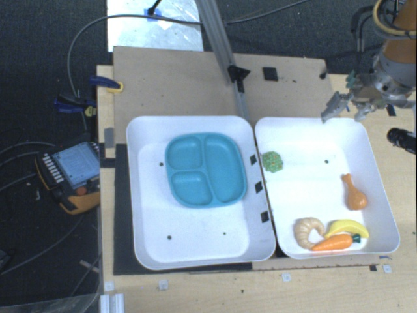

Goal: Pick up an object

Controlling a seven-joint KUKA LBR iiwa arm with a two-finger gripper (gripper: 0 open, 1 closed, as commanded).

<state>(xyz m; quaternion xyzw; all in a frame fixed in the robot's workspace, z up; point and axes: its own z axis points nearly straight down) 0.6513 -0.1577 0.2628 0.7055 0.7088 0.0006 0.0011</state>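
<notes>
Above right bin (374,150)'s five foods, gripper (346,109) spread apart; one blue plate (205,169) left.

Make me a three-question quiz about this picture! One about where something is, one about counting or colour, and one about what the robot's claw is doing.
1. Where is the blue divided plate?
A. in the left bin
B. in the right bin
C. on the floor

2. How many toy foods lie in the right bin?
A. two
B. five
C. eight

3. What is the gripper doing?
A. holding the carrot
B. open, holding nothing
C. pressing on the plate

Answers:
1 A: the plate lies in the left bin.
2 B: broccoli, chicken drumstick, croissant, banana, carrot.
3 B: its fingers are spread above the right bin's far edge.
</notes>
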